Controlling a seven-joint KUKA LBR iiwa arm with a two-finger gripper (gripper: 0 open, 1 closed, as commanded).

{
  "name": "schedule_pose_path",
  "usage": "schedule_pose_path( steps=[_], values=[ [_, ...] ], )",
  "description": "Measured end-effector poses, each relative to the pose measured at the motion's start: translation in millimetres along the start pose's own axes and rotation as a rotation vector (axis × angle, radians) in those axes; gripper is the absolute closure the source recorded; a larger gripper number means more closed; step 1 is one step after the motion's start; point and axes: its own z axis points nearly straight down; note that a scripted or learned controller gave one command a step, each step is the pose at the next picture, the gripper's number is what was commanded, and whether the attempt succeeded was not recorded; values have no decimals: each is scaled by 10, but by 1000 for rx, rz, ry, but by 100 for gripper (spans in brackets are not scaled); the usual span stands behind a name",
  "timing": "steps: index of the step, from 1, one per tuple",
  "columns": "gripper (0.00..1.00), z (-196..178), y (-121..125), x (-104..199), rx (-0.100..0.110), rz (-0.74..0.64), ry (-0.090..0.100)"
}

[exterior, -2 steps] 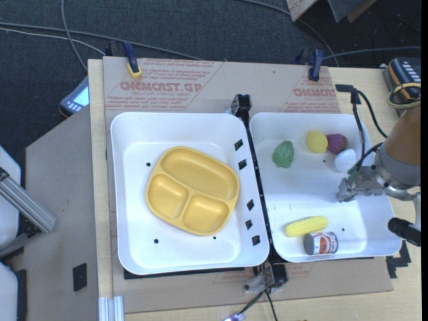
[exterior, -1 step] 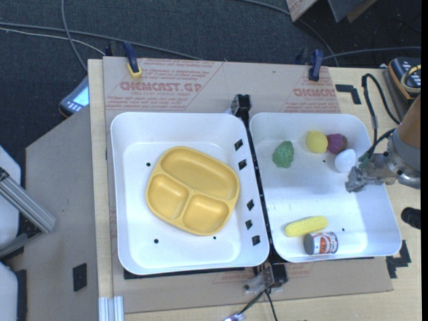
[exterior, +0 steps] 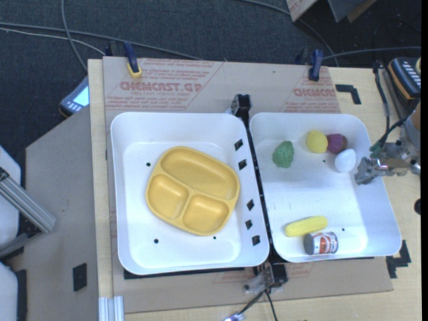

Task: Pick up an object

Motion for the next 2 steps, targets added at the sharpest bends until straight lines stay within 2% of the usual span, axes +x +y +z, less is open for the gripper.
schedule_pose_path(
  steps=[1,2],
  values=[
    [100,-469,-54,14,-2,0,-1],
    [100,-779,-42,12,0,0,0]
  ],
)
